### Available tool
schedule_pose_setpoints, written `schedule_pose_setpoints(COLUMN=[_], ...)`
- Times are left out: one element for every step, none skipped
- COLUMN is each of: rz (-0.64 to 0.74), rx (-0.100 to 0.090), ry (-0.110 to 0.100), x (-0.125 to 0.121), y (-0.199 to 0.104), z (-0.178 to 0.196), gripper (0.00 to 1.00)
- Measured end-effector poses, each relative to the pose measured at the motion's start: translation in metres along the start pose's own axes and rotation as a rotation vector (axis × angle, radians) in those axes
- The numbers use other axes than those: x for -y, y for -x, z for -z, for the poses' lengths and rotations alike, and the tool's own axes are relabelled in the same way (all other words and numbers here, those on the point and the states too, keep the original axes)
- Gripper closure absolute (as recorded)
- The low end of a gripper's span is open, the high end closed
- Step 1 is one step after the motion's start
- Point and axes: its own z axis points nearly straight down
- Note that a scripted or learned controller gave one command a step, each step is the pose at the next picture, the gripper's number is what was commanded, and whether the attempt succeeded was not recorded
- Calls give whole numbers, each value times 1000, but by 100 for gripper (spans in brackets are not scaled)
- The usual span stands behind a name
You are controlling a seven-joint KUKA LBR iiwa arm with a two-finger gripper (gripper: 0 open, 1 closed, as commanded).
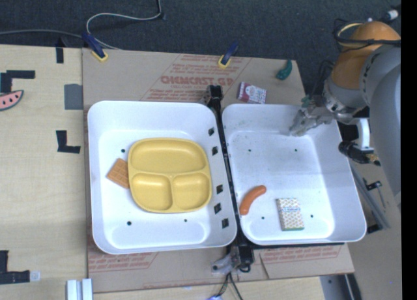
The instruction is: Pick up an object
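Yellow plate [171, 173]: we see a three-part plate in the left bin [104, 122], well to the left of the tool and farthest from it, covering part of a tan cracker [118, 173].
Divider [220, 162]: a dark seam where the two bins meet, between the tool and the plate.
Orange sausage [252, 199]: it lies tilted on the floor of the right bin [326, 181], left of the tool and toward the near rim, clear of the walls; we judge it one candidate for the pick.
Small box [290, 214]: it lies flat just beside the sausage but apart from it, below the tool and near the front rim; we judge it the other candidate.
Tool [304, 122]: it hangs at the far right corner of the right bin with nothing between its fingers; we cannot tell how wide the fingers stand.
Step in hand: we read this as the approach, with no pick made yet.
Doing it well: we would move toward the near rim, centre over one item alone, turn the fingers across the sausage's narrow width, and descend straight.
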Motion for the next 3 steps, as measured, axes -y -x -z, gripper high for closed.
schedule_pose_setpoints(rz=[2, 3, 3], rx=[-8, -2, -2], ry=[-5, -2, -2], x=[0, 0, 0], y=[-4, -2, -2], z=[-1, 10, 9], gripper=[0, 100, 0])
